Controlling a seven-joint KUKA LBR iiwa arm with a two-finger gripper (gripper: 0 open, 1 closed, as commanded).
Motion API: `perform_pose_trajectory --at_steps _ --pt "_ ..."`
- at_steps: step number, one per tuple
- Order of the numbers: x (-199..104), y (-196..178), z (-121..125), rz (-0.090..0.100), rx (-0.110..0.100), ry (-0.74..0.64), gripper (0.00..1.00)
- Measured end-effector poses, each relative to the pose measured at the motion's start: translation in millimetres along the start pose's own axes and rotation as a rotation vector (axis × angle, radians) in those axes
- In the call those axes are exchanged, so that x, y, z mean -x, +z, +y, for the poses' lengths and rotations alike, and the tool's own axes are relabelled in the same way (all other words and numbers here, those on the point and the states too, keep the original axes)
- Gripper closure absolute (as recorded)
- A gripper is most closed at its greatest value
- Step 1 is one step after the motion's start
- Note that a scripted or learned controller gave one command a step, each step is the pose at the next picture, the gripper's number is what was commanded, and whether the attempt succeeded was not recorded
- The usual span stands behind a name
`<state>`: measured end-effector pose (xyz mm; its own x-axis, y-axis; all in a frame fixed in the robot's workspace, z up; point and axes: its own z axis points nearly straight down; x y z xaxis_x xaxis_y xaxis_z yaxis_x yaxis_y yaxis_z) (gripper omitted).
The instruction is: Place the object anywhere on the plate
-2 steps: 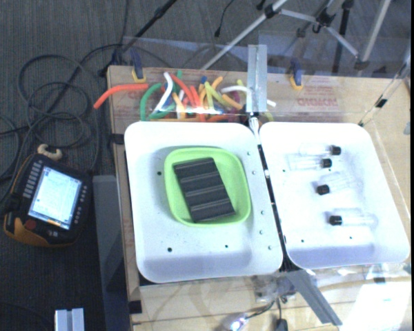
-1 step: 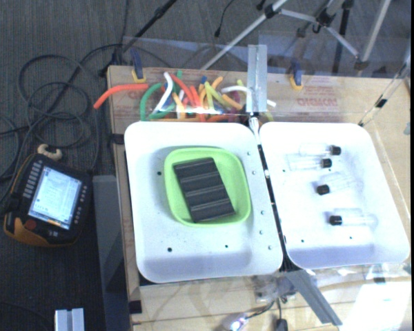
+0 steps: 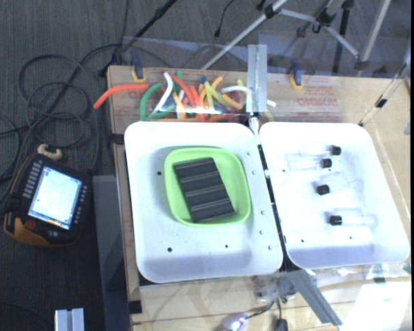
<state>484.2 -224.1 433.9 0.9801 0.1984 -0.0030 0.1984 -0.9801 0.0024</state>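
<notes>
Camera view's got the dark ribbed block (image 3: 203, 189) lying flat on the green plate (image 3: 241, 185), pretty much centred, inside the left bin (image 3: 193, 261). Right bin (image 3: 345, 250) holds a few clear vials with black caps (image 3: 334, 220), scattered apart. Bunch of coloured tubes (image 3: 186, 98) piled on the tabletop (image 3: 317, 95) just behind both bins.

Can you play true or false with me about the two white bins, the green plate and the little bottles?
1. The green plate sits in the left bin. True.
2. A dark ridged block lies on the plate. True.
3. The clear vials with black caps are on the plate. False: they lie in the right bin.
4. The plate is red. False: it is green.
5. The two bins sit side by side. True.
</notes>
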Motion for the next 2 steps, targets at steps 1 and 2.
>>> perform_pose_trajectory --at_steps 1,2 --pt "-1 30 0 0.0 -0.001 -0.001 0.0" --pt "-1 70 0 0.0 -0.002 -0.001 0.0"
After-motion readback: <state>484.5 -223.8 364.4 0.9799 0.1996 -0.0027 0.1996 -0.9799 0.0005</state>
